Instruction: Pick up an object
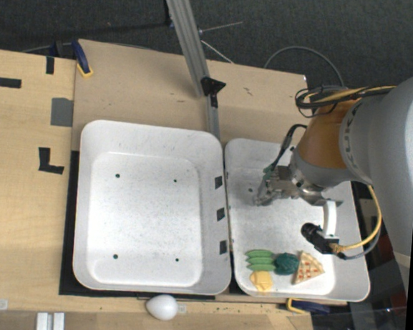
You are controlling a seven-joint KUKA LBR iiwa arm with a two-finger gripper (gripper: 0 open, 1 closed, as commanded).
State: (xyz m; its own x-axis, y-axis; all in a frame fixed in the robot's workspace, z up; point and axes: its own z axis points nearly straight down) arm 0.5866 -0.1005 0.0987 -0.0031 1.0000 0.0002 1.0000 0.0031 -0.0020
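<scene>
White plastic forms the two shallow bins on the wooden bench (148,91): we see the left bin (89,186) and the right bin (351,281) lying side by side, their inner rims touching. We find the grey arm (396,134), with its orange band (323,142), reaching in from the right and hanging over the upper half of the right bin. We place the gripper (263,196) low over that bin's speckled floor, near its left wall; whether its tips touch the floor we cannot tell. We also cannot tell how the gripper stands, since it is small, dark and blurred; we see no object between its tips. We locate the task's objects in a row along the near edge of the right bin, well apart from the gripper: a green pea pod (260,257), a yellow piece (261,279) just below it, a dark green clump (285,262), and a pizza slice (308,267). We note a white egg (162,307) on the bench just outside the left bin's near rim.
</scene>
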